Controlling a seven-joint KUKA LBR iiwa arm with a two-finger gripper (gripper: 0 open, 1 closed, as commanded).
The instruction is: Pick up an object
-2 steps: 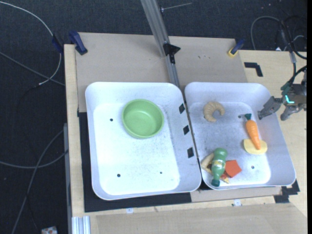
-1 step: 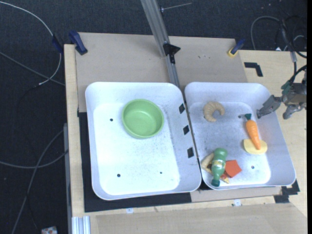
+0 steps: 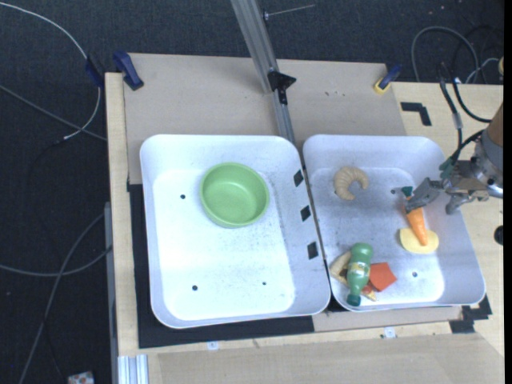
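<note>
I see the gripper [image 3: 438, 192] low over the right bin [image 3: 456, 286], fingers spread, nothing between them. The carrot [image 3: 416, 224] lies just below it, tip touching a yellow piece [image 3: 422, 242]. Croissant [image 3: 350, 181] sits apart, upper left of that bin. Green bottle [image 3: 358, 269] and orange block [image 3: 382, 277] crowd the front edge. Green bowl [image 3: 234, 194] is in the left bin [image 3: 168, 294].

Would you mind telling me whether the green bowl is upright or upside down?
Upright: the green bowl in the left bin shows its open hollow and rim facing up.
</note>
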